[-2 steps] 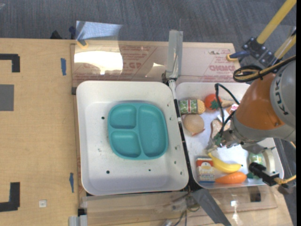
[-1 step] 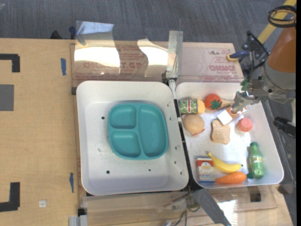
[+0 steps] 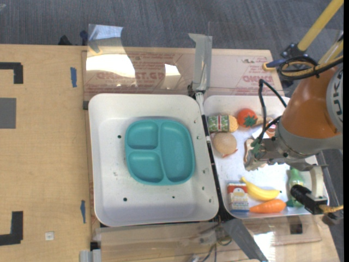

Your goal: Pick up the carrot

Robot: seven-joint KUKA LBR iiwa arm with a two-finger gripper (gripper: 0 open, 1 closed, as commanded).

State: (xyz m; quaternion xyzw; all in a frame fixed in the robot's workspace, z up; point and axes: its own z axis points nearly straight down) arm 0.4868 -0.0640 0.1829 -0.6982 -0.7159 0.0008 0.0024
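Grey carpet [image 3: 163,10] is running along the far side of the room, beyond the bench. At the far left, the bench top [image 3: 38,146] is showing as bare tan board, with black corner marks [image 3: 15,72] and small strips of blue tape [image 3: 73,76] sitting on it. A sheet of brown cardboard [image 3: 229,67] with red print is lying behind the bins, and clear plastic film [image 3: 109,59] is catching glare on its left part.

The left bin [image 3: 103,162] is holding a teal divided plate [image 3: 160,150], lying flat near its middle. A grey upright bracket [image 3: 200,64] is standing at the far end of the seam between the two bins.

The right bin [image 3: 232,100] is carrying a cluster of toy food: a green-labelled can [image 3: 219,123] next to a yellow piece, a tomato [image 3: 247,117] at the far side, a pale round item [image 3: 224,144], a small red-and-white carton [image 3: 238,195], and a banana [image 3: 260,190]. The carrot [image 3: 266,206] is lying on its side at the near edge of this bin, just below the banana and just right of the carton. A green item [image 3: 296,179] is sitting to its right.

The gripper [image 3: 255,156] is hanging over the middle of the right bin, apart from the carrot. I cannot tell whether it is open or closed. The arm [image 3: 311,111], orange-banded, is coming in from the right, with yellow poles [image 3: 327,12] standing behind it.
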